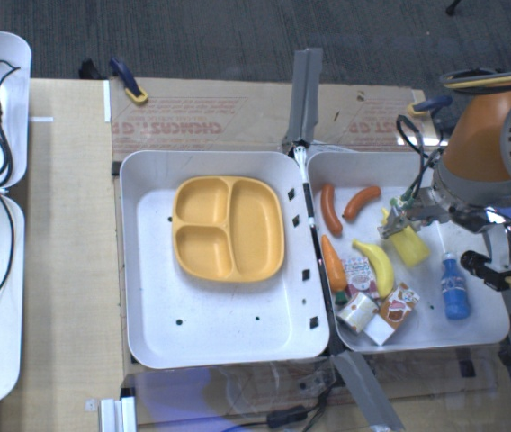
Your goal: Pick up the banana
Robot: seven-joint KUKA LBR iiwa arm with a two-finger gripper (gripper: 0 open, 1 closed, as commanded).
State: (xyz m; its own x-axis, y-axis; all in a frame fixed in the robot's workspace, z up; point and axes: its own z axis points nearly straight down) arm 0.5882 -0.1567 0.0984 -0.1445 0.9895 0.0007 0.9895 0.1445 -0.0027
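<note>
The banana [377, 264] is lying in the right bin [485, 331], tucked between a carrot [332, 264] on its left and a yellow block [410, 246] on its right. The hand [398, 223] is hovering just far-right of it, right by that block. Honestly can't tell if it's clenched or released. A yellow divided tray [229, 228] is sitting in the left bin [147, 313].

Wooden bench [67, 241], flattened cardboard sheet [219, 115], two white bins side by side, left [147, 331], right [480, 327]
</note>
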